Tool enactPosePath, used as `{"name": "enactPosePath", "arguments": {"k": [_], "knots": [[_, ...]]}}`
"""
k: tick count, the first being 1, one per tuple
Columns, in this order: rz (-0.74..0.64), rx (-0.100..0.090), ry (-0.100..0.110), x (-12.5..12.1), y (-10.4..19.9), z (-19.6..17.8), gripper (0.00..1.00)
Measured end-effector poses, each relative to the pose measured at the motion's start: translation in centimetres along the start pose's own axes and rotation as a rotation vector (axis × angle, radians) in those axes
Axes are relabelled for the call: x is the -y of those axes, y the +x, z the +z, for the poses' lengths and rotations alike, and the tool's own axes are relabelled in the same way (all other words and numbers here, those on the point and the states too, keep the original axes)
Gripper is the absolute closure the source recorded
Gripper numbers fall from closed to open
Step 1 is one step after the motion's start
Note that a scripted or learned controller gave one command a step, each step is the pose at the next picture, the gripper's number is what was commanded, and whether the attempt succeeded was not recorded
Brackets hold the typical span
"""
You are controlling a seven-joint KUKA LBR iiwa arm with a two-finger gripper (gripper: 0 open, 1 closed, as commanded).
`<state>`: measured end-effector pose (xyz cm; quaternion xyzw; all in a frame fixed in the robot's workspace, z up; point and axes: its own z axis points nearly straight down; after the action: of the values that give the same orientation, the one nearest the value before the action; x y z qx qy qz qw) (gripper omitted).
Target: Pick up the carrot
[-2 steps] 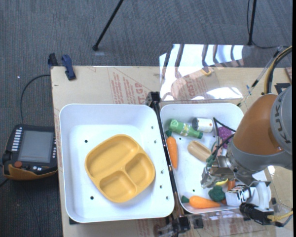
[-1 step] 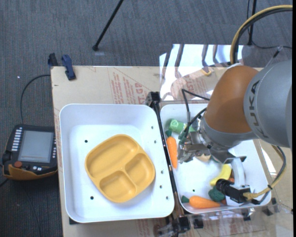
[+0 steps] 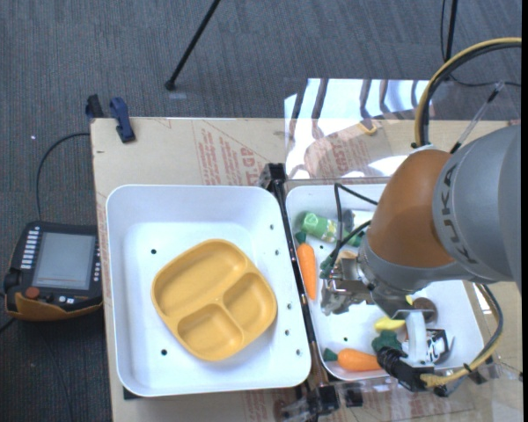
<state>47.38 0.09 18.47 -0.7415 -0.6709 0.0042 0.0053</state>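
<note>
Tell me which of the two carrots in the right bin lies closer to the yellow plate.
The carrot along the left wall, standing lengthwise beside the bin divider below the green item. The other carrot lies crosswise near the bin's front edge, farther from the yellow plate.

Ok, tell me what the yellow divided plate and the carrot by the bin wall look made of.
Yellow divided plate: likely moulded plastic, matte, uniform colour with soft rounded ridges. Carrot: probably plastic or rubber toy, smooth even orange; can't tell which.

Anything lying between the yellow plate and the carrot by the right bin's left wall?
In the camera view, just bare white floor of the left bin and the bins' adjoining walls separate the yellow plate from the carrot.
</note>
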Motion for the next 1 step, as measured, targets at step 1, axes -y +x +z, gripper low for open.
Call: {"name": "enactPosePath", "arguments": {"k": [1], "knots": [[0.100,0.000,-0.002,0.40,4.28,-0.94,1.00]]}}
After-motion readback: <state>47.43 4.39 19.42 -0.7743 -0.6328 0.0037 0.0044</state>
